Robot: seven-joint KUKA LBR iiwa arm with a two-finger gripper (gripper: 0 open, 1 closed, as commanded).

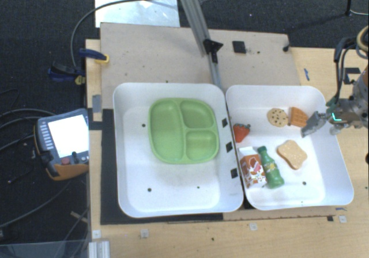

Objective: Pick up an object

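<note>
Two white bins share the surface, and the pincer (314, 125), its opening impossible to judge, should descend squarely over the bread slice (292, 154), avoiding the cracker (298, 117).

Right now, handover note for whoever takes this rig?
Gripper: over the right bin, near its right wall, beside the orange cracker; nothing seen held.
Right bin: cookie, strawberry, bread slice, green bottle, small carton.
Left bin: green divided plate.
Done: nothing picked.
Left: grasp one item, probably the cracker, and lift.
</note>
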